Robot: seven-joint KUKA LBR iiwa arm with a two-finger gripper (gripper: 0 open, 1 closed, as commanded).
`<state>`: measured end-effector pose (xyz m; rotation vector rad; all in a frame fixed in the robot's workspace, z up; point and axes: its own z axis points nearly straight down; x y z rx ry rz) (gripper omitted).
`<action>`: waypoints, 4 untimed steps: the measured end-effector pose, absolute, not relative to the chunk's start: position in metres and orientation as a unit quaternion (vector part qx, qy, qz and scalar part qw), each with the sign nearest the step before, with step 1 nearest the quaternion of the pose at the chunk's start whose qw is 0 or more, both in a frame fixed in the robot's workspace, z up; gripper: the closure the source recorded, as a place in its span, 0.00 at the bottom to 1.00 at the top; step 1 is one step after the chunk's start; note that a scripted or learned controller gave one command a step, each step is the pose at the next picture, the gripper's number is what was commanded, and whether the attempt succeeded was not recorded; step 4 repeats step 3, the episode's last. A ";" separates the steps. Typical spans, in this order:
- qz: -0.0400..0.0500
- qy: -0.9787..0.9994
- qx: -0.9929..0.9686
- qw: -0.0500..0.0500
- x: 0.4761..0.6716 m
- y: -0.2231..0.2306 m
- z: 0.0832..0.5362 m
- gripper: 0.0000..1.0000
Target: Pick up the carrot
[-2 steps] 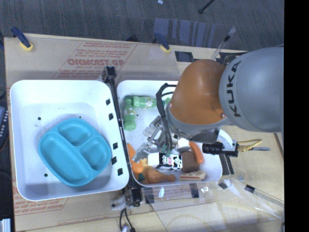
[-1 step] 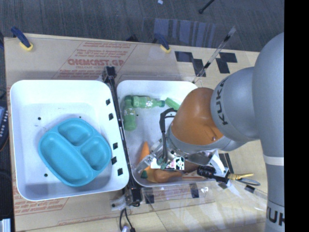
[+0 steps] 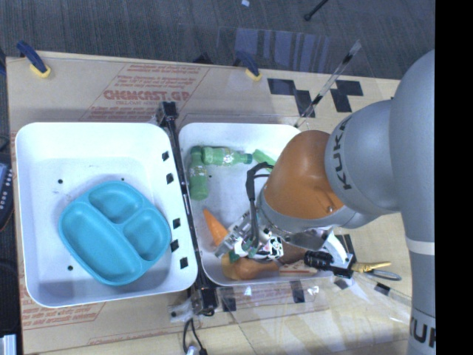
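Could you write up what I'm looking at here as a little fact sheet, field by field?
Bench: two shallow white bins side by side
Left bin: holds a blue divided plate
Right bin: holds green bottles, a carrot and a brownish item
Arm: grey with orange band, reaching in from the right
Gripper: low in the right bin, close beside the carrot
Fingers: state unclear
Carrot: lying on the bin floor, not visibly held

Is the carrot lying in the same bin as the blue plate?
No, the carrot lies in the right bin, while the blue plate sits in the left bin.
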<state>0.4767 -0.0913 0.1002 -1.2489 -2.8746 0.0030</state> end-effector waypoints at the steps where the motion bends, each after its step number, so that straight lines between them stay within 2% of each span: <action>1: 0.001 -0.919 -0.393 0.004 0.477 -0.090 0.110 1.00; 2: 0.000 -0.819 -0.574 0.004 0.476 -0.104 0.091 1.00; 3: 0.000 -0.795 -0.606 0.002 0.478 -0.027 0.193 1.00; 4: 0.000 -0.795 -0.606 0.002 0.478 -0.027 0.193 1.00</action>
